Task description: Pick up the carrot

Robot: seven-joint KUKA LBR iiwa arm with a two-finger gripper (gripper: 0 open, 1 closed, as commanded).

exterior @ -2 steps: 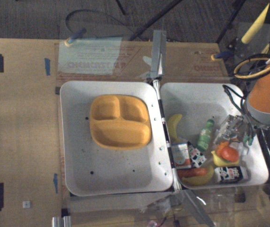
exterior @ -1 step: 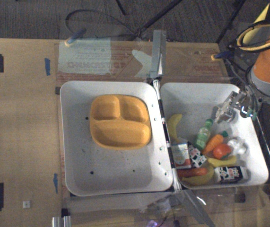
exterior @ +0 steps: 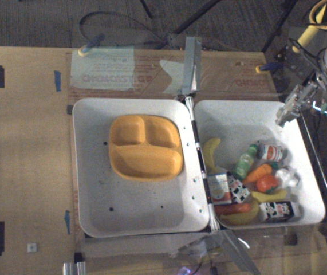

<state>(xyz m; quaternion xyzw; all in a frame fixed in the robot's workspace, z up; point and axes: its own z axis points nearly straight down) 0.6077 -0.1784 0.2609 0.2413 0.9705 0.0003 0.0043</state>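
The carrot (exterior: 258, 172) is a short orange piece lying slantwise in the right bin (exterior: 232, 119), among other toy foods near the bin's middle right. My gripper (exterior: 286, 114) hangs over the right bin's far right corner, well above and behind the carrot, with nothing seen in it. Its fingers point down and to the left.
Around the carrot lie a green bottle (exterior: 244, 162), a red-labelled can (exterior: 271, 152), a red tomato-like piece (exterior: 267, 183), bananas (exterior: 211, 153), small milk cartons (exterior: 278, 211) and a clear bottle (exterior: 287, 178). An orange divided plate (exterior: 146, 146) sits in the left bin (exterior: 94, 199).
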